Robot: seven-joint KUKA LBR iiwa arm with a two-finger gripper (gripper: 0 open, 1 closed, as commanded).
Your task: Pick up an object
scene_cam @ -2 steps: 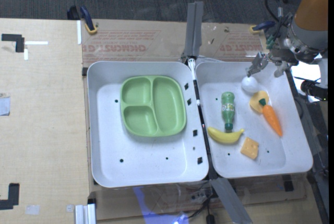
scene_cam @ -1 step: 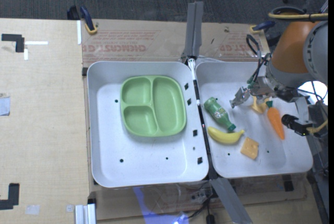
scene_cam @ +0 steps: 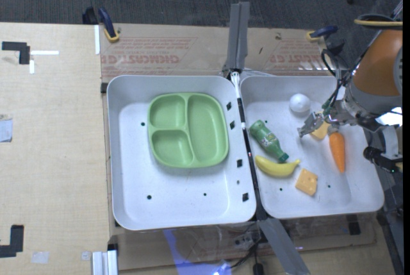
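Reaching into the right bin, the gripper sits low with its fingers narrowly parted around a small yellowish block (whether they actually clamp it, I cannot tell). An orange carrot lies just beside. Nearby lie a white ball, green bottle, banana and cheese wedge. A green divided plate occupies the left bin.

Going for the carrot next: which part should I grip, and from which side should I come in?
Take the carrot around its thick upper half, coming straight down from above with the fingers closing across its width. It lies flat and near vertical in the view, tapering to a point at the bottom, so the wide end gives more surface. Bare bin floor flanks both sides; the hand sits just up-left of it.
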